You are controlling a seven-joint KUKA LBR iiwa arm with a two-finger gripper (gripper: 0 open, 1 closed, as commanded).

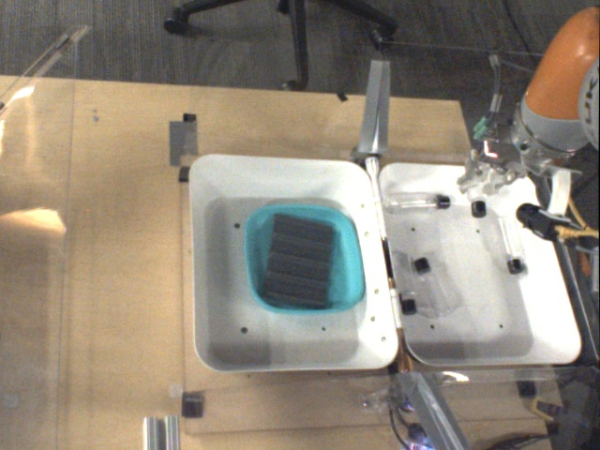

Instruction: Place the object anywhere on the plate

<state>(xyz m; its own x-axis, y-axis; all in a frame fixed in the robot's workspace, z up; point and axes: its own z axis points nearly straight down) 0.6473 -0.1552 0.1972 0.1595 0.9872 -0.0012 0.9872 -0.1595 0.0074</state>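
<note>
A dark grey ridged block (pixel 298 256) lies flat on the teal plate (pixel 255 251), which sits in the middle of the left bin (pixel 211 279). The block rests within the plate's rim, slightly tilted. My gripper (pixel 486 178) hangs over the far edge of the right bin (pixel 487 336), well to the right of the plate and apart from the block. I see nothing held in it.
The right bin holds several small black pieces, such as one (pixel 421 264) near its left side, and a clear tube (pixel 417 199) at the back. A metal post (pixel 375 111) stands behind the gap between the bins. Cables (pixel 548 223) trail at the right edge.
</note>
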